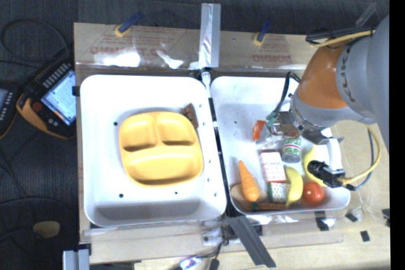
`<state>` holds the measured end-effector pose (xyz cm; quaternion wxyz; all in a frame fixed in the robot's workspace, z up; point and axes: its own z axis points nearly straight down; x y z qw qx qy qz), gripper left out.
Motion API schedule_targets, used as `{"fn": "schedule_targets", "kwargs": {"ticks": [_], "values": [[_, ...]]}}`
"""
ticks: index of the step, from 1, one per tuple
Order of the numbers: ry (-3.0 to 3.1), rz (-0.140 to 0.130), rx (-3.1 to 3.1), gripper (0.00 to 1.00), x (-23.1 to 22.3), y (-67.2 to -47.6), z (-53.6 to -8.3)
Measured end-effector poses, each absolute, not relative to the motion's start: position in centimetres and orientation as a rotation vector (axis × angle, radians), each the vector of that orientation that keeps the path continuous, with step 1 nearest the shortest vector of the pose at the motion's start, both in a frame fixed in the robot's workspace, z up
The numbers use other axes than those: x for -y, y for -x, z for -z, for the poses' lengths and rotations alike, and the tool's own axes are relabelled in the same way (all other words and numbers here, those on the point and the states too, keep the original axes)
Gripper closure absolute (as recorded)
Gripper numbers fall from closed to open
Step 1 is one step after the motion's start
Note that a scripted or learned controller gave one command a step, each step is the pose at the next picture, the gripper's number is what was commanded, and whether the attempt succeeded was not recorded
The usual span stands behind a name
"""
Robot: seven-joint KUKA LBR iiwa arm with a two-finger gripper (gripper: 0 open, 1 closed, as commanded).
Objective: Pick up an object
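Under pincer (pixel 283 131), small can (pixel 291 150) (green-labelled)

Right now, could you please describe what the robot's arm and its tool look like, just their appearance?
The arm is smooth, rounded and grey, with a broad orange band above the wrist. Below that sits a darker metallic tool. A black cable loops over the arm's top, and a yellow cable curves beside it, ending in a black plug.

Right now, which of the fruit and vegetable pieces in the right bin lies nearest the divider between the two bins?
The carrot: orange and tapered, it lies at the left of the pile, closer to the divider than the banana or the tomato.
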<state>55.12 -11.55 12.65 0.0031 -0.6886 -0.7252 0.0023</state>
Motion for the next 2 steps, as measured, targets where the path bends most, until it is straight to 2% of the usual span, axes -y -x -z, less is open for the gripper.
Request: {"fn": "schedule_targets", "kwargs": {"ticks": [1,2], "values": [[2.244,-0.012,2.197,1.00,4.8,-58.4,-28.7],[2.285,-0.014,2.151,1.00,6.8,-52.4,-25.3]]}}
